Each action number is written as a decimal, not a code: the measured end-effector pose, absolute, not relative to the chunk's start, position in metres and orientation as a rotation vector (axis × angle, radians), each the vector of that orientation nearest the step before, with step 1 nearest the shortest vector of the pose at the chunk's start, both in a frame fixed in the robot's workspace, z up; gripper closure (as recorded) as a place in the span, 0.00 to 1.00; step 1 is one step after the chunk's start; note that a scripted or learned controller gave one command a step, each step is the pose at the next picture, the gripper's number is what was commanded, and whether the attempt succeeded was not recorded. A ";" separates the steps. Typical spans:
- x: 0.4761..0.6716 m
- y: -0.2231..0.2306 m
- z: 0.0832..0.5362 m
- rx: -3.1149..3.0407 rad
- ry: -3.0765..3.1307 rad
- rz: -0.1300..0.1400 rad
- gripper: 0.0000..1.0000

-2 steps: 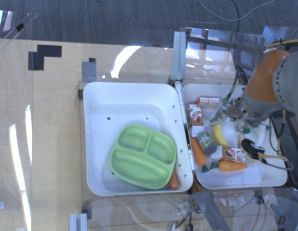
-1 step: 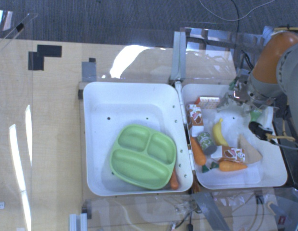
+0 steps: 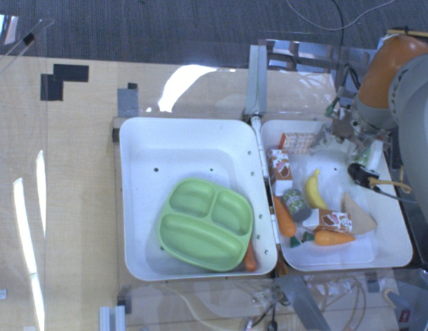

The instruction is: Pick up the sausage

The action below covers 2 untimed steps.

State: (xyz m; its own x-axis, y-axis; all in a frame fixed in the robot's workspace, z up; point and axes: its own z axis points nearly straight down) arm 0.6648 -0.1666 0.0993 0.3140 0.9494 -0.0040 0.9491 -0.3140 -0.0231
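Observation:
A reddish-orange, sausage-like piece (image 3: 283, 217) lies along the left wall of the right bin (image 3: 397, 250), between a round greenish item (image 3: 293, 200) and the front. My gripper (image 3: 335, 129) hangs over the back of the right bin, close to an orange carton (image 3: 295, 142) and well away from the sausage-like piece. Nothing shows between its tips. A similar orange piece (image 3: 250, 258) lies in the left bin (image 3: 134, 185), tucked against the front right edge of the green divided plate (image 3: 206, 224).
The right bin also holds a banana (image 3: 314, 188), a carrot (image 3: 333, 238), a second small carton (image 3: 279, 164), a printed packet (image 3: 336, 221) and a tan wedge (image 3: 360, 216). A metal divider (image 3: 264, 185) separates the bins.

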 end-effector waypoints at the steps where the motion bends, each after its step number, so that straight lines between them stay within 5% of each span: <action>1: 0.670 -0.165 0.111 -2.544 -1.847 0.003 1.00; 2: 0.670 -0.164 0.111 -2.542 -1.849 0.003 0.00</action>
